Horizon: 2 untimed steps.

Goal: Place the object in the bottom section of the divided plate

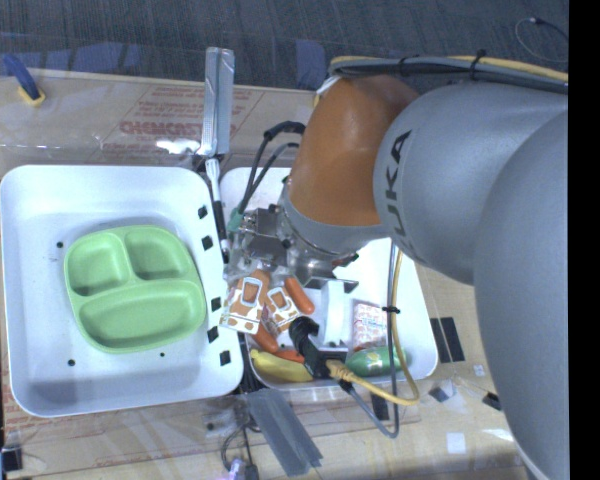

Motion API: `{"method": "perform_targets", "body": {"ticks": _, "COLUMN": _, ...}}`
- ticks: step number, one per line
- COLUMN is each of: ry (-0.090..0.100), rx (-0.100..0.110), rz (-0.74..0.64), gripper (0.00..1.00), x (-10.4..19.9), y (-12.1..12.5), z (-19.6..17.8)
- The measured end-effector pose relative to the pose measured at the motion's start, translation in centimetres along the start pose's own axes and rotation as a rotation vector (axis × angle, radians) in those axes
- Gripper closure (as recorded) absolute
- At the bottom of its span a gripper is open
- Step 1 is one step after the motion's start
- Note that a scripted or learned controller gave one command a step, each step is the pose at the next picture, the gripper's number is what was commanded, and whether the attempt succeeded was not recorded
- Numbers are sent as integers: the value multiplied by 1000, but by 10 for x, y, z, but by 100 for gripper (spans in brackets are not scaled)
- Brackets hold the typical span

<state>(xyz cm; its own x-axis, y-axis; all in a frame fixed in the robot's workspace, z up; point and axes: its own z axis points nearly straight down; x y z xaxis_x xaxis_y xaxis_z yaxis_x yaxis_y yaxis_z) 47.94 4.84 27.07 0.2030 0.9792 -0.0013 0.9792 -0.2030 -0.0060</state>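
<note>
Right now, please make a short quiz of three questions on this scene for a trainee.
1. True or false: the green divided plate lies in the left bin.
2. Over which bin does the arm reach? A left, B right.
3. Fill in: the banana lies near the right bin's ____ edge.

Key: 1 true. 2 B. 3 lower.

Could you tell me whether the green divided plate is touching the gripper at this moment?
Apart. The camera view shows the divided plate in the left bin, while the gripper is over the right bin, past the bin walls.
</note>
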Motion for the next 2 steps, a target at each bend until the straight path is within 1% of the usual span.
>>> {"method": "perform_targets", "body": {"ticks": 1, "ry": 0, "rx": -1, "rz": 0, "gripper": 0, "x": 0, "y": 0, "z": 0}}
{"method": "perform_targets", "body": {"ticks": 2, "ry": -1, "rx": 3, "rz": -7, "gripper": 100, "x": 1, "y": 0, "z": -10}}
